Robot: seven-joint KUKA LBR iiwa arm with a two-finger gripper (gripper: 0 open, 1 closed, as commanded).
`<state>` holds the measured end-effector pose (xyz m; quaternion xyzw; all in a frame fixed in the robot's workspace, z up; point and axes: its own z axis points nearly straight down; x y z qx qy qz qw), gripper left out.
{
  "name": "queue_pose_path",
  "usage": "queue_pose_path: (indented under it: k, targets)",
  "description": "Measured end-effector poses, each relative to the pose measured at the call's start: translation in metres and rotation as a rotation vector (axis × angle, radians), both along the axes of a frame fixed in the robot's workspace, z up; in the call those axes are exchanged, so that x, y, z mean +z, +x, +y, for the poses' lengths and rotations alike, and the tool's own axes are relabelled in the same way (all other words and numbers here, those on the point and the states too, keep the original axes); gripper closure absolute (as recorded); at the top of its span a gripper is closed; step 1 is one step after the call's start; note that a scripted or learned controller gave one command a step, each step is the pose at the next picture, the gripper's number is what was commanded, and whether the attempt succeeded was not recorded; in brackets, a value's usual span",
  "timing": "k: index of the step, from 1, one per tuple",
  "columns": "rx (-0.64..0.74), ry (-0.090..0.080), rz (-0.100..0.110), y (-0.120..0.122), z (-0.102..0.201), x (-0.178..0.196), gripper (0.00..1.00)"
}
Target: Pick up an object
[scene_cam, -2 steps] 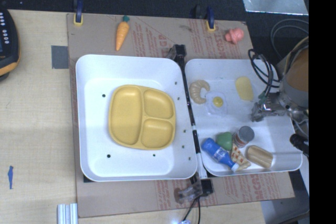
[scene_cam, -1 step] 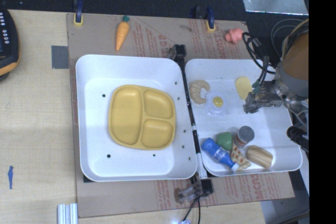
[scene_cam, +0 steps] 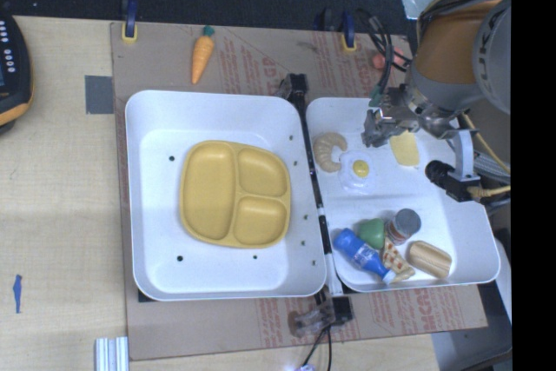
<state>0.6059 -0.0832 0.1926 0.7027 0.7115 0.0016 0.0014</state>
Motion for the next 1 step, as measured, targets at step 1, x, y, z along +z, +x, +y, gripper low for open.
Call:
queue_pose_path:
  k: [1]
  targets:
    - [-0.008, -0.001, 0.007, -0.004, -0.0045, -0.0007, 0.0]
